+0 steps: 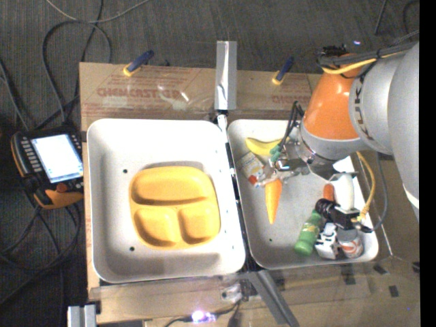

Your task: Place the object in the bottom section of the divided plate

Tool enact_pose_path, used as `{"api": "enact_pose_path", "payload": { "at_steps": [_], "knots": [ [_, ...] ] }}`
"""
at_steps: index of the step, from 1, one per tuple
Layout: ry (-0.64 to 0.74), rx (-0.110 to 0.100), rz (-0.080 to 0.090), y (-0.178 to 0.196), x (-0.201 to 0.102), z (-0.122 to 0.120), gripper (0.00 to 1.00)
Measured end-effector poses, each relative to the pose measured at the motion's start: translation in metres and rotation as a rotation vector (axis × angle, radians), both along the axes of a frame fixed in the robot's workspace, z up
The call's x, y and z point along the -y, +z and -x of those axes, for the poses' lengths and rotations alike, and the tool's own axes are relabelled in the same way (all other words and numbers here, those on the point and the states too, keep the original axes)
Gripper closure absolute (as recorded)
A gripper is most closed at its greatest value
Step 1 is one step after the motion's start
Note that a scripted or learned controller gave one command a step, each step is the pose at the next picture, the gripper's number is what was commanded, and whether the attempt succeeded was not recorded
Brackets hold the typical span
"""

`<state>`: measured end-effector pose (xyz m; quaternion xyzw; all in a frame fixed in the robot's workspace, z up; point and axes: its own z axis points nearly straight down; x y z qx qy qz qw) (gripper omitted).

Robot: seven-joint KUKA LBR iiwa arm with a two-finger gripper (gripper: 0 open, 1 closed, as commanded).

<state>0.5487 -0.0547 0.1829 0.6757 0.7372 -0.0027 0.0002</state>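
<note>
Carrot [272, 199] lies in my right bin [262, 247]; hand [283, 163] hovers over its top, grip state unclear; divided plate [176, 205] waits left.

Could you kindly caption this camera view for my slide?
Gripper above the carrot in the right bin; yellow divided plate waits in the left bin.

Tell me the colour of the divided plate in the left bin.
Yellow: the divided plate, seen in the camera view.
</note>
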Motion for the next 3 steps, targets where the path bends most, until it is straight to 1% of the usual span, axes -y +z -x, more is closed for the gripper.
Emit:
{"api": "enact_pose_path", "payload": {
  "at_steps": [1,2,3],
  "knots": [
    [0.171,0.000,-0.004,0.011,-0.097,0.013,1.00],
    [0.039,0.003,0.000,0.137,-0.122,-0.023,1.00],
    [0.039,0.002,0.000,0.137,-0.122,-0.023,0.00]
  ]
}}
